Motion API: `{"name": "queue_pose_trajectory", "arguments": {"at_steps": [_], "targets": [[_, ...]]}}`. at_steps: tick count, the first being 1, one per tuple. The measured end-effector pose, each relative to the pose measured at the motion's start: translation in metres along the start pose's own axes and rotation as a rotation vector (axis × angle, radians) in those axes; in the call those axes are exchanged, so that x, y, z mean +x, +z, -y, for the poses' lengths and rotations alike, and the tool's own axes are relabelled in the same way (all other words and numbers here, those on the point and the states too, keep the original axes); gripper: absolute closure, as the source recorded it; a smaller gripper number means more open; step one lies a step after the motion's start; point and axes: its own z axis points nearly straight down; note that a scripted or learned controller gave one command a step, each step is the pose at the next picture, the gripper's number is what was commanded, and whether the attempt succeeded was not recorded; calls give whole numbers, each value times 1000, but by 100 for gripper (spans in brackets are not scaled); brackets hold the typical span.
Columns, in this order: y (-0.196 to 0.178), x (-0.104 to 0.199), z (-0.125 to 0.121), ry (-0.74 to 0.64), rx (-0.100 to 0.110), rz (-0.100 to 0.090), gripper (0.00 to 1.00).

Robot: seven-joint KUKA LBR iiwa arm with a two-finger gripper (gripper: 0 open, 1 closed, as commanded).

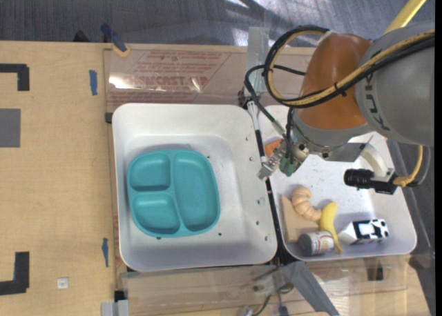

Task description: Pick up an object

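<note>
Hovering gripper | jaw state unclear | smooth teal divided plate | curved banana

The arm hides much of the right bin.

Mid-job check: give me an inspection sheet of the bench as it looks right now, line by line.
Surface: wooden bench bearing left bin and right bin.
Job's things: in the right bin, a croissant-shaped toy, a yellow banana, a small can lying down, a black-and-white carton.
Clutter: teal divided plate in the left bin.
Grippers: gripper over the right bin's near-left edge, nothing seen between its fingers.
Cables: black and yellow cables looped around the wrist.
Surroundings: blue tape marks, clear sheet behind the bins.
</note>
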Motion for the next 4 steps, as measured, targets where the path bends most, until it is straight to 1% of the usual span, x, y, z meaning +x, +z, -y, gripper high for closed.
{"name": "queue_pose_trajectory", "arguments": {"at_steps": [1, 2, 3, 4], "targets": [[-45, 49, -25, -627, -4, 7, 100], [-28, 155, -59, -379, 0, 0, 100], [-46, 175, -107, -1222, -4, 6, 100], [87, 159, -124, -905, -11, 11, 100]]}}
